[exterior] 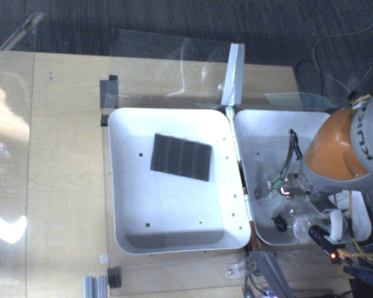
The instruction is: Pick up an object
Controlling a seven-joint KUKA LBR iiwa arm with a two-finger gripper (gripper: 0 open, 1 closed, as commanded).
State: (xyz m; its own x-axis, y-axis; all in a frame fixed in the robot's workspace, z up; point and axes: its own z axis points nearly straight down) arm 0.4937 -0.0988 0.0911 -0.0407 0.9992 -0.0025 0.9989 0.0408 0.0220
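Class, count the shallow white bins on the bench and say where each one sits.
2. The left bin holds a dark flat pad. The right bin sits against it, with the arm over it, hiding part of its floor.

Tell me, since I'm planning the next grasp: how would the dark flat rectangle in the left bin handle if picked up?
The dark rectangle lies flat against the left bin floor, so its edges probably give the jaws little to pinch. Its ribbed surface hints at some grip. It looks thin and probably light; stiff or floppy, I cannot tell.
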